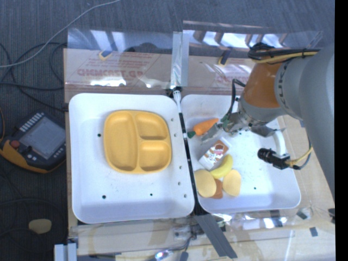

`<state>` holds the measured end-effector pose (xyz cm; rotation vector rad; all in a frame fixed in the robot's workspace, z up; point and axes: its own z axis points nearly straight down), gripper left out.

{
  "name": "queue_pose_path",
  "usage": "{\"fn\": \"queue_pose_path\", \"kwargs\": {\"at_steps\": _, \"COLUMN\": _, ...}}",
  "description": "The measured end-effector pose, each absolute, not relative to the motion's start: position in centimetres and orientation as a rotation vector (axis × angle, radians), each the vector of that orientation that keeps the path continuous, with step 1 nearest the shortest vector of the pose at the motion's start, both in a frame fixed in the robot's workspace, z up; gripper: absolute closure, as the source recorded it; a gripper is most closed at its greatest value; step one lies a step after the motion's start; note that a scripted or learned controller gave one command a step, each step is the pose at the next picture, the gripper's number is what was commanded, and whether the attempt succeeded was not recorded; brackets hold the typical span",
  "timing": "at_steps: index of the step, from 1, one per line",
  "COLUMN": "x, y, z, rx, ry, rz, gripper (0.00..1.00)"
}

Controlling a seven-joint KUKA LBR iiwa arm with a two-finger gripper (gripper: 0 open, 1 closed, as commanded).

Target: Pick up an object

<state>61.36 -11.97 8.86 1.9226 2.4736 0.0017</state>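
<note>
Arm: grey arm with orange band (261,88) reaches in from the right and bends down over the right bin (272,194)
Gripper: the gripper (227,123) sits low in the upper left part of the right bin, just beside the carrot; its tip is a dark, cluttered shape from this angle, so I cannot tell how it is set or whether it has anything in it
Carrot: an orange carrot (205,126) lies tilted near the bin's left wall, immediately left of the gripper, possibly touching it
Packet: a small white packet with red print (214,152) lies just below the carrot
Banana: a yellow banana (223,167) lies below the packet, resting against the round pieces
Round pieces: two pale yellow rounds (205,182) (232,182) with an orange piece (218,189) between them, near the bin's front edge
Left bin: holds a yellow divided tray (136,140), well apart from the arm
Risk, slip: the carrot is tapered and smooth; a pinch off its middle would likely squirt it sideways
Risk, wall: the carrot lies close to the divider between the bins (182,140), so a finger could strike the wall or jam the carrot against it
Risk, clutter: the packet is near enough to be nudged or caught with the carrot
Risk, cable: a black fitting and cable (274,156) hang over the bin and could drag across loose items
</note>
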Motion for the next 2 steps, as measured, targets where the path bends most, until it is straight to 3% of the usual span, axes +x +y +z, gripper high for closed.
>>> {"fn": "queue_pose_path", "kwargs": {"at_steps": 1, "x": 64.1, "y": -16.3, "z": 8.9, "rx": 2.101, "ry": 2.33, "rz": 0.001, "gripper": 0.0}}
{"fn": "queue_pose_path", "kwargs": {"at_steps": 2, "x": 60.4, "y": -11.2, "z": 11.6, "rx": 2.358, "ry": 2.081, "rz": -0.003, "gripper": 0.0}}
